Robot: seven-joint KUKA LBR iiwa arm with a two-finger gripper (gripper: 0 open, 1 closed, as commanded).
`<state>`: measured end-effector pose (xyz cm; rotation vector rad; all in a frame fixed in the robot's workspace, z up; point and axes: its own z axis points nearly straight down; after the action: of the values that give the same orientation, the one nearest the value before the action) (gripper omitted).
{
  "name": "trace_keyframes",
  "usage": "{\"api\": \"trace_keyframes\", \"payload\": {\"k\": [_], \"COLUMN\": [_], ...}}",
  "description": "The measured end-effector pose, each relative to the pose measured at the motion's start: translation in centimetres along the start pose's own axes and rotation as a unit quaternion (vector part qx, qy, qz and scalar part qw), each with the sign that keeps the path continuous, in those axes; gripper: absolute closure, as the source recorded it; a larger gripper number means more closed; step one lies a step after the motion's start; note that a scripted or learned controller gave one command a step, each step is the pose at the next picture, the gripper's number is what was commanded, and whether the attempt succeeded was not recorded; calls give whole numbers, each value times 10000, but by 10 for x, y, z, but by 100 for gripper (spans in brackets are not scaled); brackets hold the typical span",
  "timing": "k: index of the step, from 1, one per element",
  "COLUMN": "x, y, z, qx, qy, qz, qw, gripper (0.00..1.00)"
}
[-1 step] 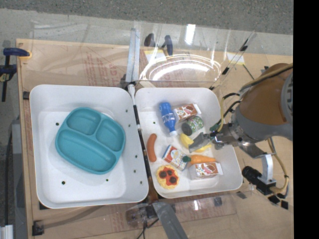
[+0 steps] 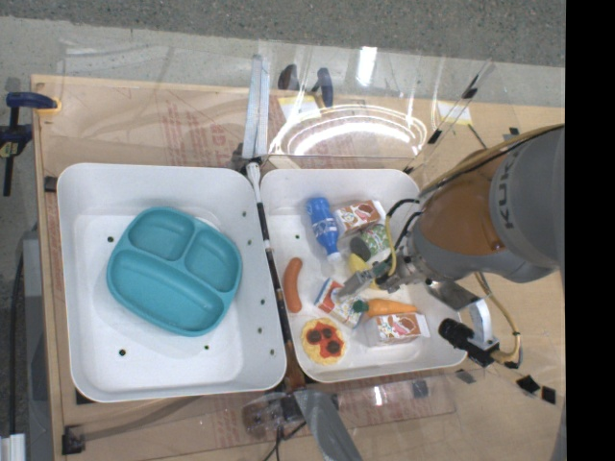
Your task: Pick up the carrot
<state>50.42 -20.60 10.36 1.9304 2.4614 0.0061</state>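
Camera view looks down on a wooden worktop (image 2: 144,123) with bare board beyond both bins. Left white bin (image 2: 86,185) holds a teal divided plate (image 2: 173,269). Right white bin (image 2: 288,190) is crowded: blue bottle (image 2: 322,223), red sausage (image 2: 292,284), small pizza (image 2: 325,341), cartons. An orange carrot (image 2: 392,307) lies just below the end effector (image 2: 370,279); whether that is spread, I cannot tell.

Part of the white lettering "KU" is seen on the grey arm housing (image 2: 524,200) at the right edge; faint red print on the brown cardboard bench sheet (image 2: 144,123) and the small carton labels cannot be read
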Motion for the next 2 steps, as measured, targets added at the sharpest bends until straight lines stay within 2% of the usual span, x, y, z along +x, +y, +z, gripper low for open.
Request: {"api": "trace_keyframes", "payload": {"k": [1, 2], "x": [-38, -24], "y": [-30, -45], "z": [5, 4], "qx": [-37, -61], "qy": [4, -31], "qz": [83, 1450], "qw": [10000, 9894], "gripper": [0, 0]}}
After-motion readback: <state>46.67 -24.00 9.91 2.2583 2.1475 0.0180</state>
